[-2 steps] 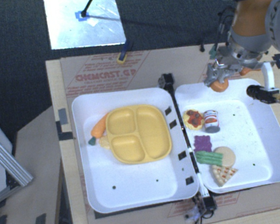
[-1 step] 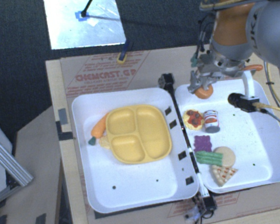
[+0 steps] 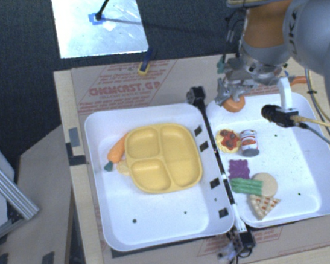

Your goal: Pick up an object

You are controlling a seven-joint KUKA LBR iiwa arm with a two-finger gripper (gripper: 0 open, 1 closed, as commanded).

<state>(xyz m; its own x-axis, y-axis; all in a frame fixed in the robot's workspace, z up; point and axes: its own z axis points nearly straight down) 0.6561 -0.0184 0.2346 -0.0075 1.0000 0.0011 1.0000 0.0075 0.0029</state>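
Orange toy (image 3: 233,104) sits at the right bin's (image 3: 325,164) twelve o'clock corner, and your gripper (image 3: 230,91) stands right over it; whether it grips, you cannot tell. At nine o'clock of that bin, the left bin (image 3: 110,197) holds a yellow tray (image 3: 159,158) and, smaller, a carrot (image 3: 116,150).

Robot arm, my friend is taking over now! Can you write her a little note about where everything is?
Tool: at the back of the right bin, down on a small orange object. I cannot tell whether it grips it.
Right bin: pizza slice, small can, purple piece, green piece, round cracker, waffle wedge.
Left bin: yellow divided plate with a carrot beside it.
Done: arm has reached an object.
Left: lift one object clear of the bin.
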